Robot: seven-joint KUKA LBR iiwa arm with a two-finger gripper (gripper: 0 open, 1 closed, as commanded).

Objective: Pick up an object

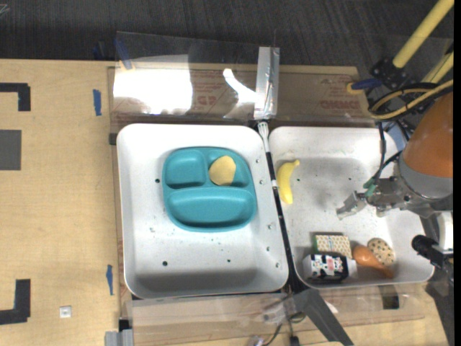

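My gripper point(354, 205) hangs over the middle of the right bin point(324, 153), reaching in from the right, with nothing between its fingers that I can make out. A yellow banana point(287, 180) lies at the right bin's left side. Near the bin's front lie a patterned box point(332, 245), a black-and-white can point(328, 266) and an orange carrot-like toy with a spotted end point(373, 254). All of these lie apart from the gripper. In the left bin point(144, 193) sits a teal divided plate point(209, 188) with a yellow lemon-like piece point(222, 170) in its upper right compartment.
A clear plastic screen point(194, 85) stands behind the bins. Yellow and black cables point(403, 85) trail at the back right. Brown bench surface point(50, 193) spreads to the left.
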